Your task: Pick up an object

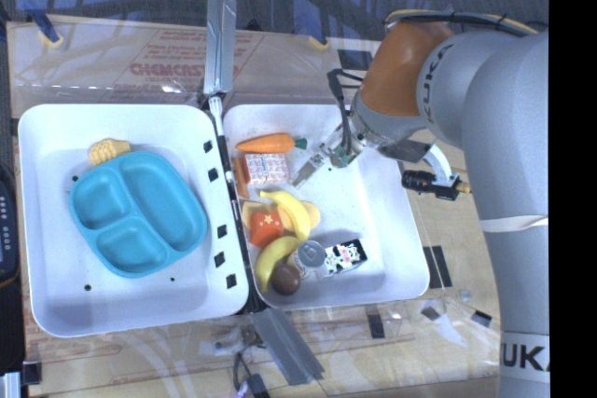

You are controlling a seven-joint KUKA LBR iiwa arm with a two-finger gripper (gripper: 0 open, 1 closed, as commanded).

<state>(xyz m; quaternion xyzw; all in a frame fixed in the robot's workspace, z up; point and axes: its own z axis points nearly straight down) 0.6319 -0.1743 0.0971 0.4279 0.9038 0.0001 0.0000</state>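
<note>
the pile of small items lies in the right white bin (396, 228), all on its left half, to the left of and below the two-finger gripper (315, 165). nearest the gripper, just left of its tip, sits the small square box with a red and white print (265, 170), and above that the orange carrot with a green end (268, 144). below the gripper lies a yellow banana (297, 211), curved over a small orange carton (265, 223). further down come a second yellow banana (270, 258), a dark brown round object (285, 281) touching its lower end, a grey round can (311, 253) just beside it, and a small black and white patterned carton (345, 257) to the right of the can.

the gripper hangs over the bare floor of the right bin, its slim tip pointing down and left toward the box; whether its fingers are apart or together cannot be told, and nothing is seen between them. the grey arm with an orange band (406, 70) rises up and to the right of it.

far to the left of the gripper, the left white bin (47, 275) holds a blue plastic tray with three compartments (138, 212), and a yellow corn-like piece (108, 149) touches the tray's upper left corner.
</note>
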